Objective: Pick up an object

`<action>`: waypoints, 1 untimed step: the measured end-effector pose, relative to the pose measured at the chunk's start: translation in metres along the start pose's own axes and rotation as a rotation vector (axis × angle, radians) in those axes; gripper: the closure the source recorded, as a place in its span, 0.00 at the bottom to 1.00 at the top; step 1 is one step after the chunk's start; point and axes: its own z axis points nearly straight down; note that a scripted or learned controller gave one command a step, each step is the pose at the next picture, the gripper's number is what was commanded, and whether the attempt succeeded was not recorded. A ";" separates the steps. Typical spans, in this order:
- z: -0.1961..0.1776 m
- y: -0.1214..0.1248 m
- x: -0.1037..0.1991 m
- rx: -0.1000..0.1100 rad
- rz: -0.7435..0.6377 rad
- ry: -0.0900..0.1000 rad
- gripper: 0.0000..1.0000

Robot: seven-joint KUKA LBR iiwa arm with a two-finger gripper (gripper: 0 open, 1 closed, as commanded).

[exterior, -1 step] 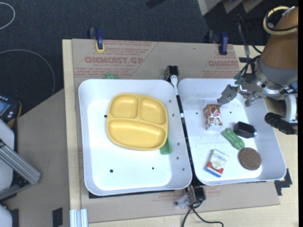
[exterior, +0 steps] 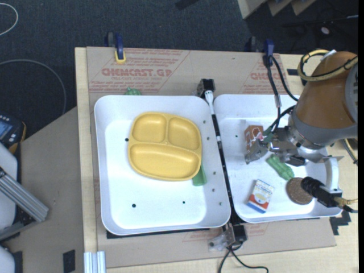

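The right bin [exterior: 239,110] holds a small red-brown packet [exterior: 253,133] near its middle, a green object [exterior: 279,167] to the right of that, a brown round disc [exterior: 298,190] near the front right corner, and a small white, orange and blue box [exterior: 260,196] at the front. My gripper [exterior: 256,153] comes in from the right and hangs low just in front of the red-brown packet, left of the green object. I see nothing clearly held in it.
A yellow divided plate [exterior: 165,147] lies in the left bin [exterior: 114,169], with a green item [exterior: 199,178] poking out from under its right edge. A ridge with screws [exterior: 219,152] separates the bins. The arm's orange band [exterior: 327,95] looms over the right bin's far right side.
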 end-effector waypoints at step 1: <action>-0.037 -0.024 0.031 -0.011 -0.001 -0.004 0.00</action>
